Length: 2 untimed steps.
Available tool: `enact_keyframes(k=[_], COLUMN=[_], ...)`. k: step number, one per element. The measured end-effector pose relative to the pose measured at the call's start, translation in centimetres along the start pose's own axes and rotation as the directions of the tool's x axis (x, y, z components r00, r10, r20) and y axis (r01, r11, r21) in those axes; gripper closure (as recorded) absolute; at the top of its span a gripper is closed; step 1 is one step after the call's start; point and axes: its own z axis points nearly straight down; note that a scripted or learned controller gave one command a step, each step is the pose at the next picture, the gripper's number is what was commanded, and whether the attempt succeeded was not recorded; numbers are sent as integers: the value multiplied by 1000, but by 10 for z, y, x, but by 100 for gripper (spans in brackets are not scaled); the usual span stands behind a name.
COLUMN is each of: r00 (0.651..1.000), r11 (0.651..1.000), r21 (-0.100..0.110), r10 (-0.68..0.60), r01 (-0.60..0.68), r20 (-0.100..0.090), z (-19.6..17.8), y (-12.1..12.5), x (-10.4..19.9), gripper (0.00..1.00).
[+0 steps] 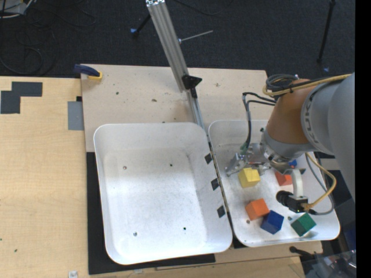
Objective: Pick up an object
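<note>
The gripper, its state impossible to tell, hangs low in the right bin just at eleven o'clock of the yellow cube, while the orange-banded arm bends down from three o'clock.

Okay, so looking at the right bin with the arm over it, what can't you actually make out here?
- Gripper: finger state unclear, too small and blurred beside the yellow block.
- Red block: partly covered by the arm's wrist.
- Bluish thing under the wrist: too little visible to identify.
- Right bin: far side hidden by the arm.
</note>
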Motion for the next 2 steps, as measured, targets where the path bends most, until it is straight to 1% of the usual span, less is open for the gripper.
enact_keyframes(k=[1, 2], r00=[1000, 1000], r11=[1000, 1000], r21=[2, -2], r10=[7, 5], r01=[-7, -5], r20=[-2, 0], z=[-10, -52], y=[-1, -3], x=[-2, -1], gripper=[100, 100])
